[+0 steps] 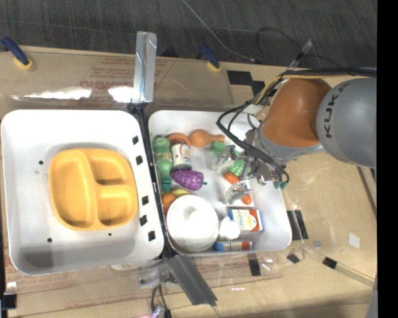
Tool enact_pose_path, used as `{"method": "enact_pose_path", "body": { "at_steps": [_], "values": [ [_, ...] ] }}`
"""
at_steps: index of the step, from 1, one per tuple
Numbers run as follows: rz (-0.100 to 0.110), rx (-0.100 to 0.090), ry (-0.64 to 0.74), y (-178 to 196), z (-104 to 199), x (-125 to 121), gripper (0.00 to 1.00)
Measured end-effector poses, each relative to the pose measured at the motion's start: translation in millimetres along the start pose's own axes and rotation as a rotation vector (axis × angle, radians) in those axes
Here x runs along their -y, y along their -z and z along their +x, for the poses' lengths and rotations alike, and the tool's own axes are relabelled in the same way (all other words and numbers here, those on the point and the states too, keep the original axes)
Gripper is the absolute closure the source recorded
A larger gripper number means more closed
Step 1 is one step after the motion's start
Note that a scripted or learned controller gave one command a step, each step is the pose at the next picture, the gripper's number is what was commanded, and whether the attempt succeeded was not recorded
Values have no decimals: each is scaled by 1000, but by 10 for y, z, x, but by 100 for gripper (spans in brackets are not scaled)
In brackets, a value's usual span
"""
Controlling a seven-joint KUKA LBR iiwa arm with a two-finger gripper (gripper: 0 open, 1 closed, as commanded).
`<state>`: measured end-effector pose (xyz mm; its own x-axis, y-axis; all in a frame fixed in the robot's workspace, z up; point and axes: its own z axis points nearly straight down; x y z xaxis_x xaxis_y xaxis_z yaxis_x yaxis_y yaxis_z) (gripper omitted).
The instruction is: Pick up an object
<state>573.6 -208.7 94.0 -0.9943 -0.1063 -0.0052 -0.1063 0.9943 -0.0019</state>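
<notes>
Cluttered right bin [273, 211], arm [318, 121] hiding toys

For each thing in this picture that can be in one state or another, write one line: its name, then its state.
Yellow divided tray: lying flat in the left bin, compartments bare.
White bowl: in the right bin, turned upside down.
Small can: lying tilted among the toy food.
Carton: lying flat.
Purple grapes: resting loose.
Gripper: low over the right bin; grip unclear.
</notes>
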Motion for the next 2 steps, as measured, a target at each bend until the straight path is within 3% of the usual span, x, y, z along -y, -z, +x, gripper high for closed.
{"method": "enact_pose_path", "body": {
  "at_steps": [2],
  "values": [
    [-3, -5, -83, -18, 220, -148, 0]
  ]
}}
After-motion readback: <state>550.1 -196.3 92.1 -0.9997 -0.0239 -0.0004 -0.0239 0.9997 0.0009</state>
